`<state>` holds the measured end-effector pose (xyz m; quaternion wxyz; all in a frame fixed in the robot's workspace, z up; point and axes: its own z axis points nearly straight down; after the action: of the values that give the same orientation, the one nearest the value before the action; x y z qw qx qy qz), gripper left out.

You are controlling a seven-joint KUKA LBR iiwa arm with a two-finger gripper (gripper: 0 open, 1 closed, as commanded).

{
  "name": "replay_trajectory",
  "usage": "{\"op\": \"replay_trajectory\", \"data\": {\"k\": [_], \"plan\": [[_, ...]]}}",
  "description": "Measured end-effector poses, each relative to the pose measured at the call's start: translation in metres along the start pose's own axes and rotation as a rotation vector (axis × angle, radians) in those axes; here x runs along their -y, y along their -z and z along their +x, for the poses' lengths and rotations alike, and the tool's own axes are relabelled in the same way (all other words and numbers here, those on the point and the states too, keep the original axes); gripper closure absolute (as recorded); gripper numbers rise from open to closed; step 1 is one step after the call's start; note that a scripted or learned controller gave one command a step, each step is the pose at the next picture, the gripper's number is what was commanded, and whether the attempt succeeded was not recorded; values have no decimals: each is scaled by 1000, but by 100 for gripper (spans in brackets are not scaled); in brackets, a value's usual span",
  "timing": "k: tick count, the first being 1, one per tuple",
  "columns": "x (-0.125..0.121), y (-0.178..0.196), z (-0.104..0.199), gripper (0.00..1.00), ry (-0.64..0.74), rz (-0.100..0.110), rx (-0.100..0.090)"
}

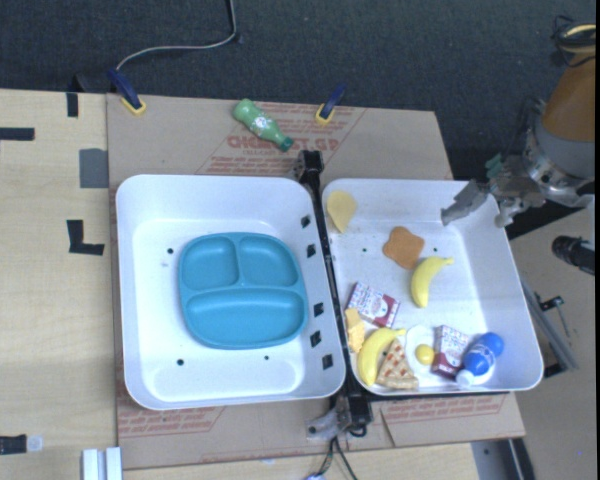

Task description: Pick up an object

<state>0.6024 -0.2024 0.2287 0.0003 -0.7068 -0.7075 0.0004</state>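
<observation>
The arm (570, 118) comes in from the right, and its claw (480, 206) hangs over the upper right edge of the right bin (500, 268). Two grey fingers splay apart, one (464, 204) toward the bin's middle and one (502, 211) pointing down; the claw is open and grips nothing, touching no item.

Red print runs across the cardboard (220, 148) under the bins, too faint to read. The left bin (150, 268) holds a blue tray (242, 290) with three compartments.

The nearest items lie below and left of the claw: a brown toast (404, 247) and just beside it a banana (427, 278). A yellow chip (341, 210) sits by the bin's upper left corner. Well apart, along the near edge, lie a carton (373, 305), a second banana (374, 352), a pizza slice (396, 369), an egg (421, 348), a red box (448, 351) and a blue-capped bottle (480, 358). A green bottle (261, 125) rests on the cardboard behind the bins.
</observation>
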Motion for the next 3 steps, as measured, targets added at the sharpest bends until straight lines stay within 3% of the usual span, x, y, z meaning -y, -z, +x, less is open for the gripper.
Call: {"op": "replay_trajectory", "data": {"k": [1, 2, 3], "plan": [[6, -91, 47, 0, 0, 2, -1], [20, -134, 46, 0, -1, -28, 14], [-24, -140, 90, 0, 2, -13, 3]]}}
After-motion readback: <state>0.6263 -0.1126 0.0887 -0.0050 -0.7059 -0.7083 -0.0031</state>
